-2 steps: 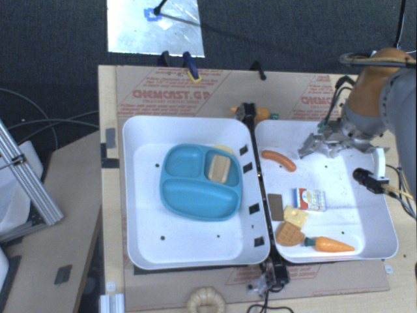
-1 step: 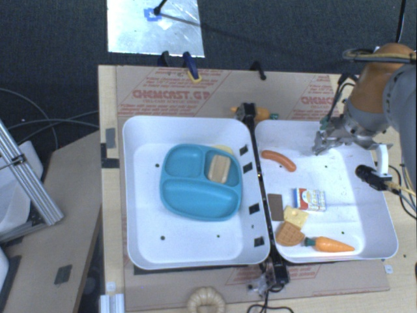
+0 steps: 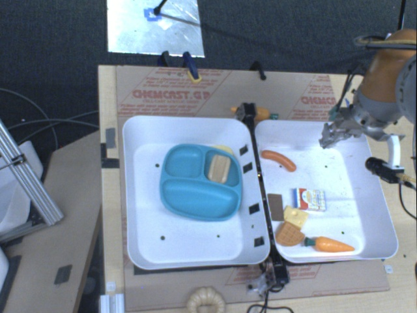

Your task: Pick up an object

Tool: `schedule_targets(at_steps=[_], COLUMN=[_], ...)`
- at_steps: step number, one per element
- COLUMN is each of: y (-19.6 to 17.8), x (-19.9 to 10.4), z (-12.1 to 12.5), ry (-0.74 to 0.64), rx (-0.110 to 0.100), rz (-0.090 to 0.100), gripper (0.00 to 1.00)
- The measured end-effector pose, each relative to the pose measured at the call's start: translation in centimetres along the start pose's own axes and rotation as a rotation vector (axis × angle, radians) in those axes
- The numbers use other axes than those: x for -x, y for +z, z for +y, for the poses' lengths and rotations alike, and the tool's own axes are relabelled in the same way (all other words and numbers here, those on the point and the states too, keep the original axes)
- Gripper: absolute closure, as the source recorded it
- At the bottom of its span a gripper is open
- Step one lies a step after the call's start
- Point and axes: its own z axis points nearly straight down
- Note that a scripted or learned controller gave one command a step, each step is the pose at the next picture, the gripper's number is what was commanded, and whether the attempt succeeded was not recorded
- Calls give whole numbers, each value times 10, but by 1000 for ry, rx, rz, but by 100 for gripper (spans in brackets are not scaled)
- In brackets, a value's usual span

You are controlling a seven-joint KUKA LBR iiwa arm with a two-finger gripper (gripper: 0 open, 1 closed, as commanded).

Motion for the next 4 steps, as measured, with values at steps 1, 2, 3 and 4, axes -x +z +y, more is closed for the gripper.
schedule_targets(at_steps=[1, 2, 3, 4], y=[-45, -84, -84, -93], x=[4, 4, -46, -92], z=[5, 7, 5, -9], ry=[-1, -1, -4, -4], rx=[2, 2, -2, -2], rz=[-1, -1, 2, 2], gripper=[100, 100, 100, 100])
